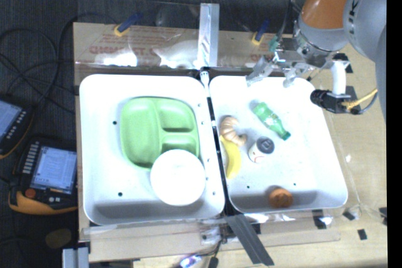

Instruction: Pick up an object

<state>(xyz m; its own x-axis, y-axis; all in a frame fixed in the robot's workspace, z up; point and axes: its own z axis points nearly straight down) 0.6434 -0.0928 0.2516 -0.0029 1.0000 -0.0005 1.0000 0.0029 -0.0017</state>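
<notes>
Two bins: side by side on the counter (364, 154).
Left bin (100, 135): green tray (151, 128), white plate (178, 177).
Right bin (314, 160): green bottle (271, 120), banana (232, 157), orange ball (281, 197).
Gripper (274, 75): above the right bin's far edge, jaws spread apart, nothing between them.

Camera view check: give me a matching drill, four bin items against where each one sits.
Things:
1. green bottle
2. orange fruit
3. green divided tray
4. banana

Places:
A. left bin, under the white plate's edge
B. right bin, near its front wall
C. right bin, along the divider
D. right bin, upper middle, below the end effector

Pairs: 1-D, 2-B, 3-A, 4-C
</notes>
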